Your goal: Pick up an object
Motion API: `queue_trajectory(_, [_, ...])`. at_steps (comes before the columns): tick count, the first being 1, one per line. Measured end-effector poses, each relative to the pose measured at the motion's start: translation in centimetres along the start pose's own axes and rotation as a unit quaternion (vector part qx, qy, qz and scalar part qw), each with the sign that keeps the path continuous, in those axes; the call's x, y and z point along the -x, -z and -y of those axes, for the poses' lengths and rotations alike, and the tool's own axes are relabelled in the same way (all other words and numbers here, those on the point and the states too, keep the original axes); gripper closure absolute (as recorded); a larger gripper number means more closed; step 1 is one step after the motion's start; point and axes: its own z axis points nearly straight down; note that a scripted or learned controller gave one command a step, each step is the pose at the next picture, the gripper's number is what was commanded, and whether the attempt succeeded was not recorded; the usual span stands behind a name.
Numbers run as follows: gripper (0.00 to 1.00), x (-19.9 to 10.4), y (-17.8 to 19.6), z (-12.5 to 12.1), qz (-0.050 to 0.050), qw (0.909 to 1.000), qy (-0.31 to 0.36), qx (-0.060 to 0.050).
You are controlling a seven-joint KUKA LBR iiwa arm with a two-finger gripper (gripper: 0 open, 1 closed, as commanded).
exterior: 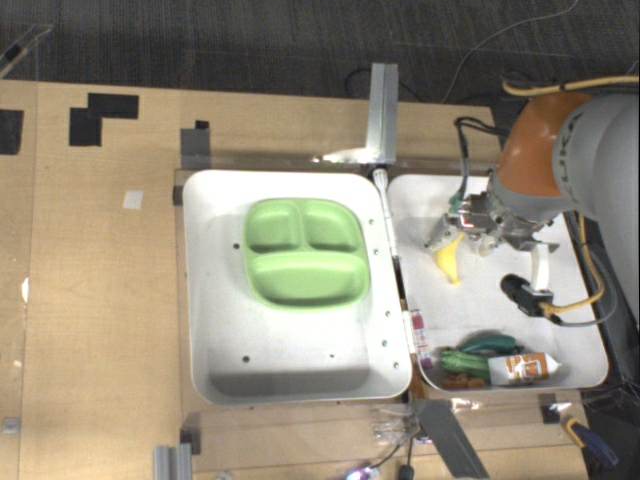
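Over the right bin (590,313), your gripper (462,230) hangs just above a yellow banana-shaped piece (448,260); whether the tool is apart or together you cannot tell. Come down off-center and the curved piece may squirt sideways toward the divider (396,268).

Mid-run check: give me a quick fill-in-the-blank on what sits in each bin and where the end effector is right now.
1. The green divided plate lies in the ____ bin of the camera view.
2. The end effector hangs over the ____ bin.
3. The object right beside the end effector is a ____ banana.
4. The white bottle lies along that bin's near edge next to a ____ object.

Missing words: left; right; yellow; green
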Motion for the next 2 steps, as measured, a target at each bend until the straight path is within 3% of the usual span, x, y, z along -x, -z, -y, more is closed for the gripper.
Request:
queue_trajectory(1, [1.00, -0.1, 1.2, -0.2, 0.000, 1.0000, 0.000, 0.002])
queue_trajectory(2, [1.00, -9.0, 13.4, 0.8, -0.001, 0.9983, 0.058, 0.001])
